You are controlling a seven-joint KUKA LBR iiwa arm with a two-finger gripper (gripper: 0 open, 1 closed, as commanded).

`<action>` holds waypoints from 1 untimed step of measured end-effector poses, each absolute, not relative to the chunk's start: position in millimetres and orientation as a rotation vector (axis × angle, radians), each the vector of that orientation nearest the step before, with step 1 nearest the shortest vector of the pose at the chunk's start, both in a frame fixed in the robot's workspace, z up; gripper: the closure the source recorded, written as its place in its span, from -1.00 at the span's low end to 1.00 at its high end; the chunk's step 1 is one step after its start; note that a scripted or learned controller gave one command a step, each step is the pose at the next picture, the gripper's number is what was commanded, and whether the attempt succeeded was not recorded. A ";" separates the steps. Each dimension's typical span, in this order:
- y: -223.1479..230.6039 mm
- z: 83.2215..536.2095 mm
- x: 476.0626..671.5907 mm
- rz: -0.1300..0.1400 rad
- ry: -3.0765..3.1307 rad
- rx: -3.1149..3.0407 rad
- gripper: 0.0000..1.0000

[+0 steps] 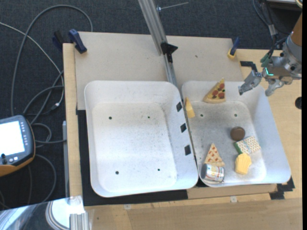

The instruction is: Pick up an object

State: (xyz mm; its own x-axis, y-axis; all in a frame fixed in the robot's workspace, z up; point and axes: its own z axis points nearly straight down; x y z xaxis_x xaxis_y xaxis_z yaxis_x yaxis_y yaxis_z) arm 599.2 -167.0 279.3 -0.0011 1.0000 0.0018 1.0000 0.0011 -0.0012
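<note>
Grey metal fingers of the robot's hand (259,84) hang spread apart with nothing between them, poised above the far right corner of the right-hand shallow white plastic bin (276,138). From where I stand, the pick has hardly begun: no object is lifted, none is touched, and the whole descent, closing and raising are left to do. Nearest the hand lies a flat toy pizza slice with red pepperoni dots (215,92), close to the bin's back wall; its long axis runs on a slant, the narrow tip pointing toward the back right, more or less at the hand, and the broad crust end toward the front left. That looks the likeliest target, though any item would serve. Further out sits a small round brown disc (237,133), then a patterned green-and-white packet (249,145) touching a yellow ridged block (243,164). A second toy pizza slice (213,154) points its tip toward the back of the bin, just beside a small silver tin can (213,173) lying on its side. A little yellow piece (190,109) rests against the bin's left wall. Beyond it lies the left-hand white bin (96,143), both bins resting on the pale wooden desk (120,56).
</note>
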 end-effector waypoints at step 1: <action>-166.6 237.3 597.8 0.005 -2.218 -2.218 -1.00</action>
